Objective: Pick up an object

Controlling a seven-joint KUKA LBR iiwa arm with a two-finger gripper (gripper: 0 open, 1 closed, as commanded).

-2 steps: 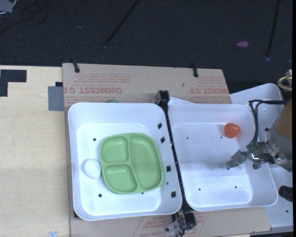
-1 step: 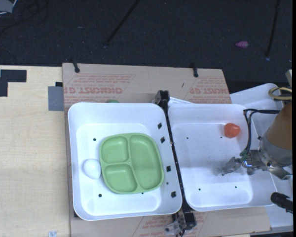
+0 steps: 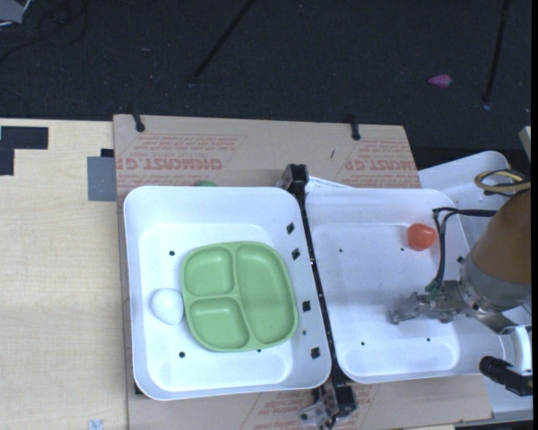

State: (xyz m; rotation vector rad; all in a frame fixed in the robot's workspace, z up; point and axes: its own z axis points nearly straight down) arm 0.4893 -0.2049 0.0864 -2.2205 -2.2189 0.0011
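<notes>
A small orange-red ball (image 3: pixel 421 236) lies in the right bin (image 3: pixel 368 271), near its far right side. My gripper (image 3: pixel 412 310) is low inside the same bin, towards the near right, pointing left. It is well short of the ball, with bare white floor between them, and nothing shows held in it. The arm, with its orange band, comes in over the bin's right wall.
The left bin (image 3: pixel 152 206) holds a green three-part plate (image 3: pixel 238 294) and a white egg-shaped object (image 3: pixel 168 305) touching the plate's left edge. A black divider (image 3: pixel 309 285) separates the bins. Cables lie near the right bin's far right corner.
</notes>
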